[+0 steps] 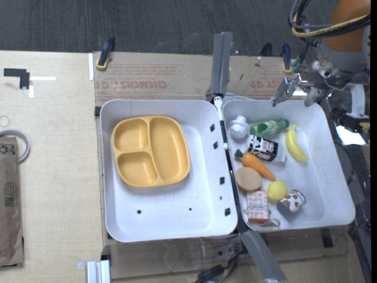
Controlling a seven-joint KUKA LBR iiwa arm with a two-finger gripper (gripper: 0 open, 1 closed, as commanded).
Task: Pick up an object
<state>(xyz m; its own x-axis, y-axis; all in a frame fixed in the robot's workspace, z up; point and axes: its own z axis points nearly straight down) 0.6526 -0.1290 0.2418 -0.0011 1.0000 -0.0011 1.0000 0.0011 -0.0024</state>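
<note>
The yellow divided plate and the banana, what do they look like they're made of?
The yellow plate looks like matte moulded plastic: uniform colour, rounded compartment ridges. The banana is probably a plastic toy, smooth and evenly yellow, though real fruit can't be ruled out.

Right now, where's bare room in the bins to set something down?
Left bin: bare floor in front of and right of the yellow plate. Right bin: bare strip right of the banana; its left side is crowded, from the green bottle and carrot to the lemon.

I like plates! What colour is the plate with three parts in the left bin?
The divided plate is yellow-orange all over, seen clearly in the camera view.
</note>
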